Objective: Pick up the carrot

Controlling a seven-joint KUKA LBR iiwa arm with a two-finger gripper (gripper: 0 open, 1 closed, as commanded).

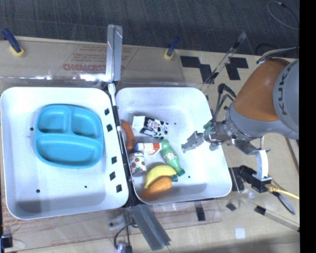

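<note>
The carrot [157, 186] is orange and lies at the front of the right bin [200, 101], close to the front wall and partly under a yellow banana [160, 173]. The gripper [191, 141] hangs over the right half of this bin. It is up and to the right of the carrot, apart from it, with a green bottle [171, 157] lying between them. Nothing shows in the gripper.
A reddish sausage [127, 133], a cow-print carton [150, 125] and a small can [138, 163] lie along the right bin's left side. A blue divided plate [68, 136] sits in the left bin [21, 194]. The arm's orange band [260, 91] is right of the bins.
</note>
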